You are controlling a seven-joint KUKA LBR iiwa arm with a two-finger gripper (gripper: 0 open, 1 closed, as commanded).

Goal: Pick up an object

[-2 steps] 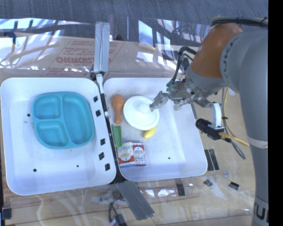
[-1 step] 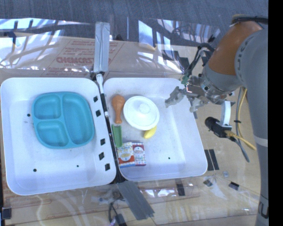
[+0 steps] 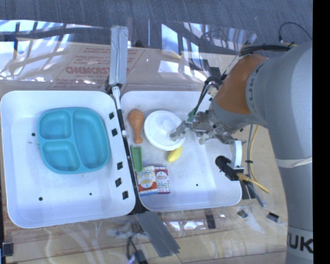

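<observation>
Now tool (image 3: 180, 130) over white bowl (image 3: 164, 128), right bin (image 3: 209, 188).

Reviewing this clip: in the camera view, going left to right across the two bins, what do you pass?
Blue divided plate in the left bin → green stick → white round dish → gripper at the dish's right edge → grey arm. I left out the drumstick, snack packet and yellow piece, which overlap these in the order.

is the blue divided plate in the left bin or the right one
In the left bin: the blue divided plate lies flat inside its white walls.
</observation>
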